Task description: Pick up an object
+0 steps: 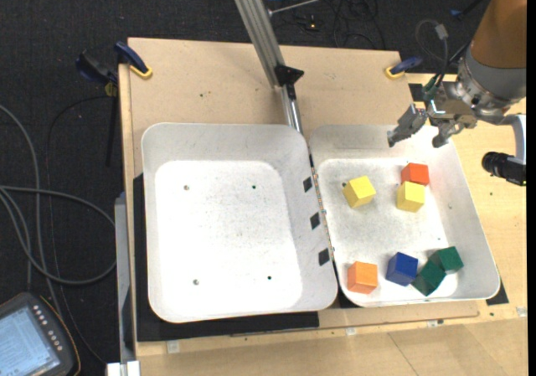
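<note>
The right white bin (pixel 469 224) holds several blocks. Two yellow blocks (pixel 360 191) (pixel 410 197) lie in its upper half, with a red-orange block (pixel 415 173) touching the second one. Along the near edge sit an orange block (pixel 362 276), a blue block (pixel 402 269) and two green blocks (pixel 450 260) (pixel 430 275). My gripper (pixel 421 131) hangs open above the bin's far rim, up and right of the blocks, with nothing between its two spread fingers (pixel 404 128).
The left white bin (pixel 222 219) lies beside the right one on the wooden bench. A grey metal rod (pixel 255 18) slants down to the gap between the bins. Clamps (pixel 134 60) (pixel 402 67) sit at the bench's far corners. Cables run along the floor at left.
</note>
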You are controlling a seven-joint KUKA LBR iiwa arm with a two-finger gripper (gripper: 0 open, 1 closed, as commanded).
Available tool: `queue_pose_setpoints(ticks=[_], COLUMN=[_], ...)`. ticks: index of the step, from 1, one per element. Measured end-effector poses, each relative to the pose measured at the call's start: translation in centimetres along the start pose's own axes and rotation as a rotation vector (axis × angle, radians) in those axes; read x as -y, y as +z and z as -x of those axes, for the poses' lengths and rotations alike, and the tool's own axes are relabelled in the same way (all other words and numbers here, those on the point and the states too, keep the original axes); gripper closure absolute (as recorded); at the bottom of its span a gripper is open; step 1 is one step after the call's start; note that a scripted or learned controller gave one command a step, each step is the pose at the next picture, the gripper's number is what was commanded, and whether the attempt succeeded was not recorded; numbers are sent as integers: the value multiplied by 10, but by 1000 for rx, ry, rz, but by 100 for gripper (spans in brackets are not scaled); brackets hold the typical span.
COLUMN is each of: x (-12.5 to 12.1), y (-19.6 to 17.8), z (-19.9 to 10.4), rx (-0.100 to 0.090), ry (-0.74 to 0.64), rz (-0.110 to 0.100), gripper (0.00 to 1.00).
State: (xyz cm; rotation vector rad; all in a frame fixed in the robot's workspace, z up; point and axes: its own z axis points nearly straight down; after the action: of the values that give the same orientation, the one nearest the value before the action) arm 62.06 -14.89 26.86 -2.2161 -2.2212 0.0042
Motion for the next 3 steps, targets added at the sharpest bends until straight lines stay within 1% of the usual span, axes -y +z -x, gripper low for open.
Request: queue_pose_setpoints(ticks=[1, 2, 3], x=[-1, 0, 0], y=[-3, 58, 103], z=[0, 8, 13], rx=[1, 1, 1], ry=[-1, 4, 4], rz=[4, -1, 0], gripper=[0, 0, 0])
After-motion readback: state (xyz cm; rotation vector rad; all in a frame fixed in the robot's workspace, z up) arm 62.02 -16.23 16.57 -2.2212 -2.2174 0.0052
